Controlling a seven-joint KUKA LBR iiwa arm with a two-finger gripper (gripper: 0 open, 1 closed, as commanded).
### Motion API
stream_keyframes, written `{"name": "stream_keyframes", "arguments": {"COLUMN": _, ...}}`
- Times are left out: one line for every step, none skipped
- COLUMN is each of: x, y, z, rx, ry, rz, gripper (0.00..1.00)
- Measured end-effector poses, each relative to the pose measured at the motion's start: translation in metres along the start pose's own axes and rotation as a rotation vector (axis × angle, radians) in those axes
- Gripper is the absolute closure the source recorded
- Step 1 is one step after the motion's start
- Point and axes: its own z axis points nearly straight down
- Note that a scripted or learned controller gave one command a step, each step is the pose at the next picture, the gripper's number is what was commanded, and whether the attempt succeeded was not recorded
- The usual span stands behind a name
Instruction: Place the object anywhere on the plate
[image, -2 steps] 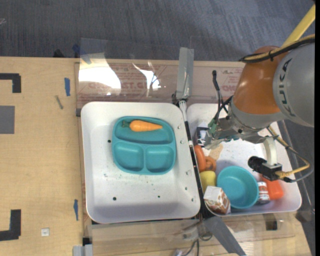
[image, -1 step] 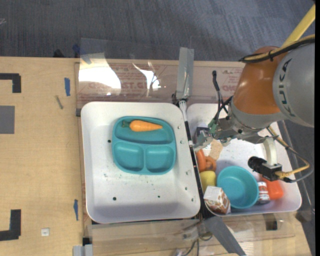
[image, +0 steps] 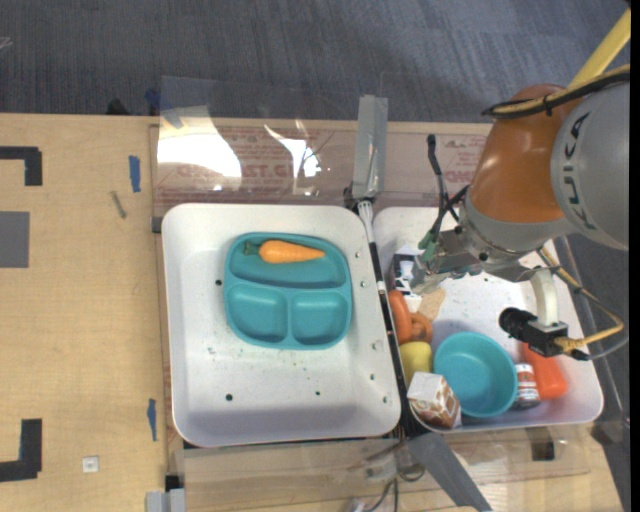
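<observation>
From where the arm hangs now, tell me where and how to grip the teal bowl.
Likely take the teal bowl by its rim, coming straight down, one finger inside and one outside. It sits upright and open, and the far rim edge looks freest; carton and bottle crowd the other sides.

Single fixed camera, mounted above the light wooden bench (image: 70, 330), looking down at a slant. Both shallow white plastic bins (image: 200, 400) sit mid-frame at moderate range; grey carpeted floor (image: 250, 50) fills the top. The grey-and-orange arm (image: 540, 170) enters from frame right.
</observation>
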Motion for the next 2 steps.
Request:
{"name": "stream_keyframes", "arguments": {"x": 0.0, "y": 0.0, "z": 0.001, "rx": 0.002, "ry": 0.0, "rz": 0.0, "gripper": 0.0}}
{"name": "stream_keyframes", "arguments": {"x": -0.042, "y": -0.08, "z": -0.105, "rx": -0.005, "ry": -0.004, "rz": 0.125, "gripper": 0.0}}
